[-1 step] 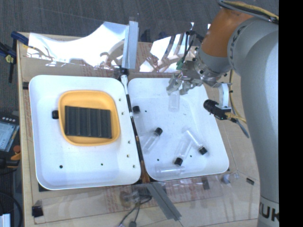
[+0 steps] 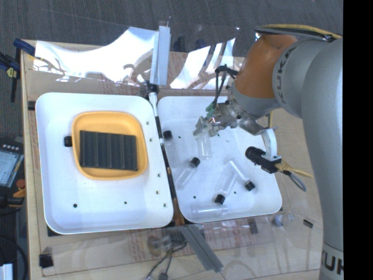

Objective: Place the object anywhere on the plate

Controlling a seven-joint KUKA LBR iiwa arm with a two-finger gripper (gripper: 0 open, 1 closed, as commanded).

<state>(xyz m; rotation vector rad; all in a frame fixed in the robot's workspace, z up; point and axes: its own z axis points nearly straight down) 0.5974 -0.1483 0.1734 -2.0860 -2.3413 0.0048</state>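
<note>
Camera view: arm comes in from the right, orange band over the top edge of the right bin (image 2: 265, 206). Gripper (image 2: 205, 127) hangs over the upper middle of that bin; can't tell its state from this angle. Right bin holds several clear tubes with black caps: one (image 2: 204, 149) just below the gripper, one (image 2: 185, 174) left of centre, two (image 2: 226, 186) (image 2: 242, 177) lower right, and one lying along the bottom wall (image 2: 207, 213). A loose black cap (image 2: 167, 135) sits by the bin's left wall. Left bin (image 2: 52, 203), touching the right bin, holds the yellow plate (image 2: 108, 122) with a dark ribbed insert (image 2: 109, 149).
</note>
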